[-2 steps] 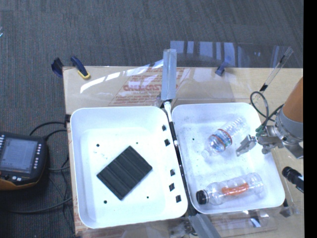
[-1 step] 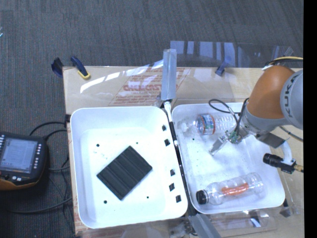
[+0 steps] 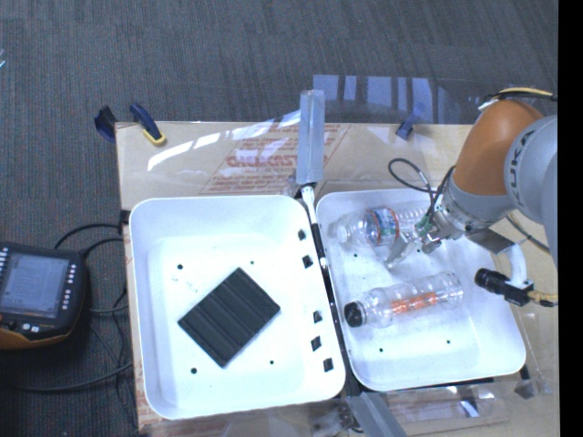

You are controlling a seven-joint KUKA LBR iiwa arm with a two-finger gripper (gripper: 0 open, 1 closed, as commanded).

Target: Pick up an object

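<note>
Two clear plastic bottles lie on their sides in the right bin (image 3: 455,358). The far bottle (image 3: 375,226) has a blue and red label. The near bottle (image 3: 405,302) has a black cap and an orange label. My gripper (image 3: 412,243) is low in this bin, at the right end of the far bottle and just above the near one. Whether it touches the far bottle is unclear. A black ribbed flat pad (image 3: 229,316) lies in the left bin (image 3: 150,244).
The grey arm with its orange band (image 3: 496,153) reaches in from the right over the right bin's far corner. Black cables loop beside it (image 3: 410,173). A teach pendant (image 3: 35,291) lies on the floor to the left. Clamps (image 3: 146,124) hold the bench's far left corner.
</note>
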